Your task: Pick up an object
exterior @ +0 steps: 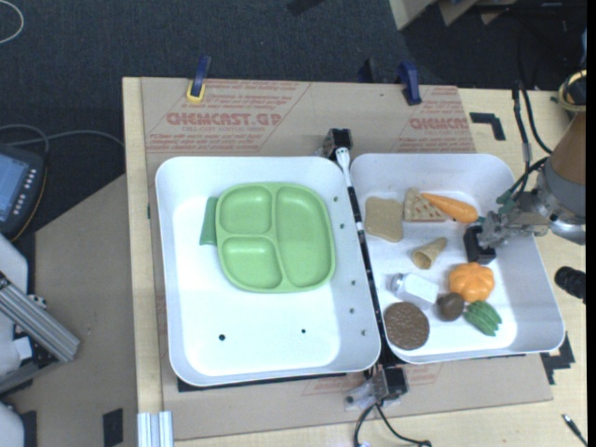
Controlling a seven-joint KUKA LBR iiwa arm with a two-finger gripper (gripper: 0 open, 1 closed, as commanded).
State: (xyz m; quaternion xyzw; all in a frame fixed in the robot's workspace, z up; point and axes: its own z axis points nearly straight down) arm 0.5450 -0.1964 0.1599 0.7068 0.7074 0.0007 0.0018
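Bench (279, 110), brown board stamped with red lettering, centre of frame, clipped along its top edge by a yellow clamp (196, 87) at upper left and a blue clamp (409, 84) at upper right.

Left bin (186, 277), shallow, white. Holds a green divided plate (276, 237) with three compartments, set in the bin's upper half, and a darker green item (208, 222) tucked under the plate's left edge.

Right bin (531, 287), shallow, white, touching the left bin along a central seam. Contents, roughly top to bottom:
- tan bread slice (383, 219), upper left of the bin;
- cracker-like wedge (424, 207), just right of the bread;
- orange carrot (451, 207), lying against the wedge and pointing right;
- tan cone (429, 251), mid-bin;
- small white-and-grey item (413, 287), left of centre, too small to tell apart;
- orange pumpkin-shaped piece (471, 281), right of centre;
- small dark brown round piece (450, 306), touching the pumpkin piece from below;
- green ridged vegetable (483, 318), lower right;
- brown round patty (407, 325), lower left, near the bin's front rim.

Arm (563, 180), entering from the right edge of frame. Gripper (482, 240) low over the right side of the right bin, just above the pumpkin piece and right of the cone. Jaw state: cannot tell; nothing visibly clamped.

Cables and a grey device occupy the left margin of the frame.
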